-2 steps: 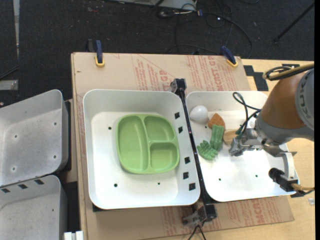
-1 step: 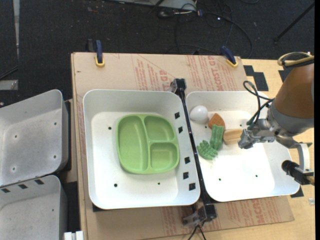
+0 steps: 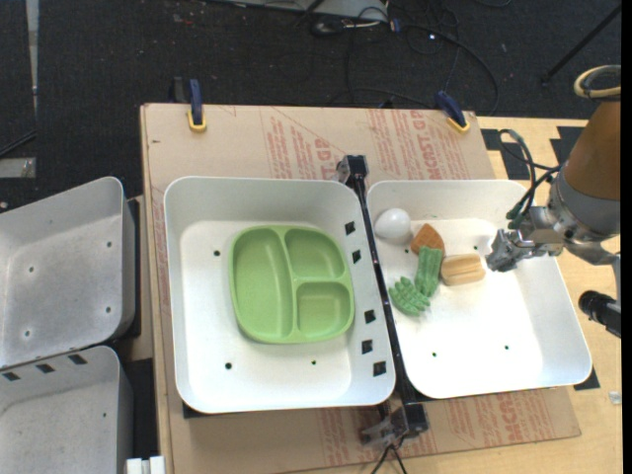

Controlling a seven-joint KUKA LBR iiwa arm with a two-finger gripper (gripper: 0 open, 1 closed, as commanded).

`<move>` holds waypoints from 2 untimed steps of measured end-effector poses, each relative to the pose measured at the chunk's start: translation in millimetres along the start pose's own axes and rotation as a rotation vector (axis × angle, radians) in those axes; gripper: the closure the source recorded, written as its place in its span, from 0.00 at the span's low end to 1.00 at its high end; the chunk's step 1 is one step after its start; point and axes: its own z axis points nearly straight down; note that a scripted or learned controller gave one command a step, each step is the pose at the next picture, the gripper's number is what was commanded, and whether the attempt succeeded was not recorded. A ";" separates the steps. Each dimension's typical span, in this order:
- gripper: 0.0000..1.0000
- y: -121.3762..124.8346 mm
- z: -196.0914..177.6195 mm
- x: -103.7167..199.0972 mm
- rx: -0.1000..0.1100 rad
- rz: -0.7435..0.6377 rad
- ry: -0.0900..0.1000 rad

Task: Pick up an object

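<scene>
In the right bin lie a white egg-like ball, an orange wedge, a tan cylinder like a bread roll and a green leafy toy. My gripper hangs low over the right bin, just right of the tan cylinder and close to it. Nothing shows between its fingers. The arm comes in from the right, its orange band above the wrist.
The left bin holds a green divided plate. A black divider with clips runs between the bins. Grey-white trays lie off the bench to the left. Cables trail on the floor behind.
</scene>
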 end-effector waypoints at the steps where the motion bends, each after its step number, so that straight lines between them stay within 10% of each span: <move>1: 1.00 1.5 -53.0 -0.3 0.000 0.000 0.000; 2: 1.00 25.2 -48.2 42.5 0.004 -0.004 0.002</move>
